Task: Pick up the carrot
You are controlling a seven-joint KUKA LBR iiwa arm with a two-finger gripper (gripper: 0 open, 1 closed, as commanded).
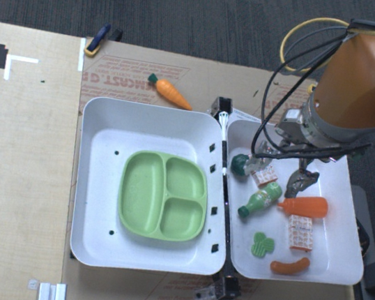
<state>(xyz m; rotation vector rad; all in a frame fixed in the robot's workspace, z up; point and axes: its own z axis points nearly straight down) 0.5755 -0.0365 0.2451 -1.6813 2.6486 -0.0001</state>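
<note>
Carrot-shaped orange plastic toy (303,206), smooth and leafless, taken here as the task's thing: lies flat near the middle of the shallow white right-hand bin (342,266), long axis running from 9 to 3 o'clock. Sits just at 5 o'clock of the two-finger gripper (301,181), which hangs close above under the grey and orange wrist; cannot tell whether that gripper is open or closed, and cannot see anything held in it. Nearly touches a small green plastic bottle (260,200) at 9 o'clock, with a red-and-white carton (300,233) just beside at 6 o'clock and a brown toy sausage (290,266) further on at 6. Worth noting a second orange carrot with a green top (170,92), well apart at 10 o'clock on the brown cardboard sheet (136,74) outside both bins; could equally be meant, though out of the arm's present reach. Probably light, stiff and hollow, with a slick rounded skin likely to roll or squirt out of a pinch. Best taken across the thick middle, closing from 12 and 6 o'clock, square to the long axis, clear of the bottle and the carton.
</note>
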